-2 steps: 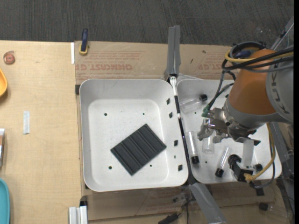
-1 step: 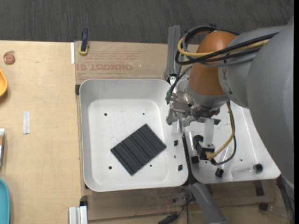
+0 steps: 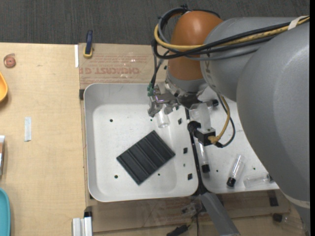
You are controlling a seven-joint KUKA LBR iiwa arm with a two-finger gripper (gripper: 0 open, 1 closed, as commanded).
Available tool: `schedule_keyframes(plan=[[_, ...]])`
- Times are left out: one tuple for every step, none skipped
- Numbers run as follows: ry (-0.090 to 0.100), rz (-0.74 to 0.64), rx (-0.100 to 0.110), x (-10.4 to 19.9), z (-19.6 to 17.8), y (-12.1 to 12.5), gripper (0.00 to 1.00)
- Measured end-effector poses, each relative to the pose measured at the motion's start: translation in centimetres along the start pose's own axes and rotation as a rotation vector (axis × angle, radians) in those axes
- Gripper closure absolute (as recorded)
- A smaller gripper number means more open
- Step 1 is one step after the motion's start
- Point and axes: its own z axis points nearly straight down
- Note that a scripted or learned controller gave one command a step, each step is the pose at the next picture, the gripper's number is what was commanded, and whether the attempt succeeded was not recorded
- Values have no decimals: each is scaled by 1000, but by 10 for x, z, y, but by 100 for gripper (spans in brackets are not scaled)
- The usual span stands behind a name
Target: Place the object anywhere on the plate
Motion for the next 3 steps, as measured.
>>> schedule_keyframes(plan=[[0,-273,-2,-36,-94,-85,100],[1,-350,-1,-10,-39,-96,100],[1,-548,-1,-25,3,-70,100]])
